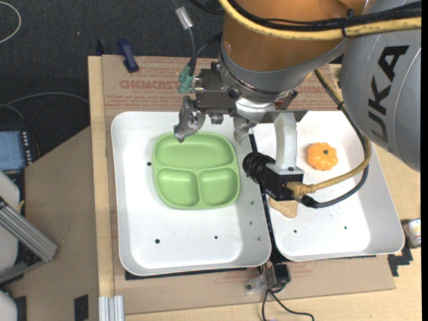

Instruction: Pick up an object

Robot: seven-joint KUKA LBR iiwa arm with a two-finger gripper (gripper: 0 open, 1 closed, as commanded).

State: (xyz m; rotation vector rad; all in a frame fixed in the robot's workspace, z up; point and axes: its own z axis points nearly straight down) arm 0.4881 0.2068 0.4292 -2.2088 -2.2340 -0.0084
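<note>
The pincer (184,130) hangs over the far rim of the green 3-compartment plate (196,170) in the left bin (134,206); whether it is wide or narrow, I cannot tell; an orange pumpkin-like object (322,156) sits in the right bin (348,236), well apart

The setting is identified as a robotics laboratory or test cell. An industrial arm (314,32), grey with an orange band, is mounted over a desk (100,246) covered with printed cardboard. Two shallow white bins (134,239) are placed side by side on it as a fixed work area. Loose black cables (40,102) are routed across the dark floor, and aluminium framing (27,236) is seen at the left edge. Exposed wiring and connectors (271,279) are fitted at the front of the desk.
</note>
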